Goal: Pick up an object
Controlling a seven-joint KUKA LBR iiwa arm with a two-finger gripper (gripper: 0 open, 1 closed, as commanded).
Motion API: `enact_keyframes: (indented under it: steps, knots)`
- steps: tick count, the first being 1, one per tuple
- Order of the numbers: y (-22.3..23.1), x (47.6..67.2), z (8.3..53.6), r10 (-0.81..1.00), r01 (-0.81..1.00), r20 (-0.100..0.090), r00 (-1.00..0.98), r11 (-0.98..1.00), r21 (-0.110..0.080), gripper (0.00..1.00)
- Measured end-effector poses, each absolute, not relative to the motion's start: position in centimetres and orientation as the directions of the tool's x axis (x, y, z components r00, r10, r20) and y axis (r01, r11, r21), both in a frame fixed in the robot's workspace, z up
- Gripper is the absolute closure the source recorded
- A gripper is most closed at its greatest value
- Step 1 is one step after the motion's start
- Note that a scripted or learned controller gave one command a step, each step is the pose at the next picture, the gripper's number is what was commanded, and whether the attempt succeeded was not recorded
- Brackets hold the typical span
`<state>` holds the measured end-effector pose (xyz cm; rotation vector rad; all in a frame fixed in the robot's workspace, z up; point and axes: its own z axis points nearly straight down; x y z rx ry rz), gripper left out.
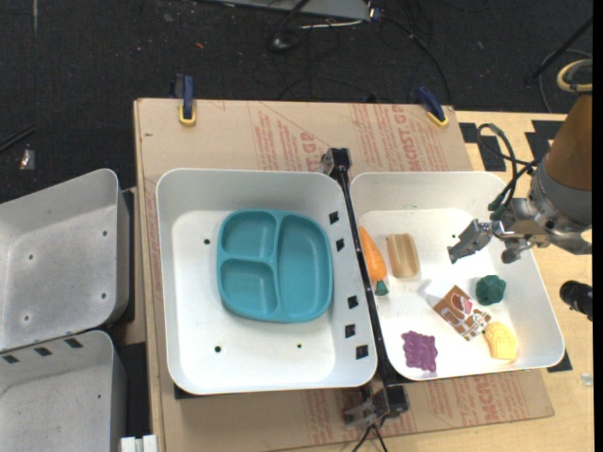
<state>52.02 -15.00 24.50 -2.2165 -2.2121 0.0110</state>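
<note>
The right bin holds several small objects. An orange carrot lies along its left wall, with a tan bread piece beside it. Nearer the front are a purple grape bunch, a brown and white patterned piece, a yellow piece and a dark green round piece. My gripper hangs over the bin's right half, above and left of the green piece. Nothing shows between its dark fingers.
The left bin carries a teal divided plate. A black divider runs between the bins. Yellow and blue clamps hold the cardboard base at the back. White trays lie off to the left.
</note>
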Motion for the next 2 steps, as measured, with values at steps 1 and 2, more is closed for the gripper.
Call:
enact_keyframes:
  steps: [1,2]
  knots:
    - [-15.0,52.3,25.1,1.0,1.0,0.0,-0.001,0.001,-0.001,0.0]
    - [-15.3,51.7,20.6,1.0,1.0,0.001,0.001,-0.001,-0.005,0.0]
